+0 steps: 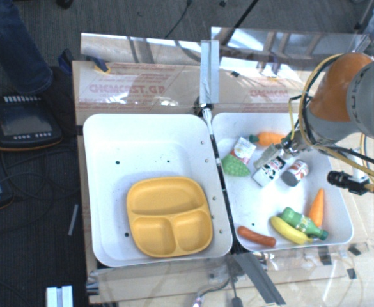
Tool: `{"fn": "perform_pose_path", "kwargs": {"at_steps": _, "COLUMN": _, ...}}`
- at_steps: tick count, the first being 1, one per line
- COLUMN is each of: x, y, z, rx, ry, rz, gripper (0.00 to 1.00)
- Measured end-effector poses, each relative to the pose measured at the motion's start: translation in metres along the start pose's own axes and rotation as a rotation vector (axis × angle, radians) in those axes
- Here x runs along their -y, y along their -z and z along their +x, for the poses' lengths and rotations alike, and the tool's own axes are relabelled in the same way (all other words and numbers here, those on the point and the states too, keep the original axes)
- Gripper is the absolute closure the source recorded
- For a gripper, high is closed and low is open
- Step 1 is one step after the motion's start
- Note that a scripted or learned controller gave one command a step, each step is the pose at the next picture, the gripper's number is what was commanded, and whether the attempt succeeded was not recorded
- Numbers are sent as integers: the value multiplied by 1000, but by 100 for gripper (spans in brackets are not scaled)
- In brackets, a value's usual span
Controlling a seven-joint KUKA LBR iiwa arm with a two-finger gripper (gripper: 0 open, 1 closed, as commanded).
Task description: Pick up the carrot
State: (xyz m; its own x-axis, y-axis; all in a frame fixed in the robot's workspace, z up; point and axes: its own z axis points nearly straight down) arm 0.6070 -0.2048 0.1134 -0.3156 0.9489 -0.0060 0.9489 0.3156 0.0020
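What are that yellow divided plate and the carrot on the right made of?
The yellow divided plate looks like moulded plastic: uniform colour, rounded compartments, a soft matte sheen. The carrot seems to be toy plastic too, evenly orange and smooth, though its finish is hard to judge at this size.

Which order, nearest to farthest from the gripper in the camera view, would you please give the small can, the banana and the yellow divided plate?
Measured from the gripper:
1. The small can, just beside it on its lower right in the right bin.
2. The banana, at that bin's near edge.
3. The yellow divided plate, across in the left bin.
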Motion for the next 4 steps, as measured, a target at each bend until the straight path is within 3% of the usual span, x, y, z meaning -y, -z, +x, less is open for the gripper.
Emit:
{"fn": "perform_pose_path", "kwargs": {"at_steps": 1, "x": -49, "y": -23, "z": -34, "rx": -14, "ry": 77, "rz": 24, "gripper": 0}}
{"fn": "perform_pose_path", "kwargs": {"at_steps": 2, "x": -49, "y": -14, "z": -36, "rx": -3, "ry": 80, "rz": 22, "gripper": 100}}
{"fn": "perform_pose_path", "kwargs": {"at_steps": 3, "x": -49, "y": -13, "z": -37, "rx": -1, "ry": 80, "rz": 21, "gripper": 0}}
{"fn": "perform_pose_path", "kwargs": {"at_steps": 4, "x": -59, "y": -23, "z": -6, "rx": 3, "ry": 21, "rz": 17, "gripper": 0}}
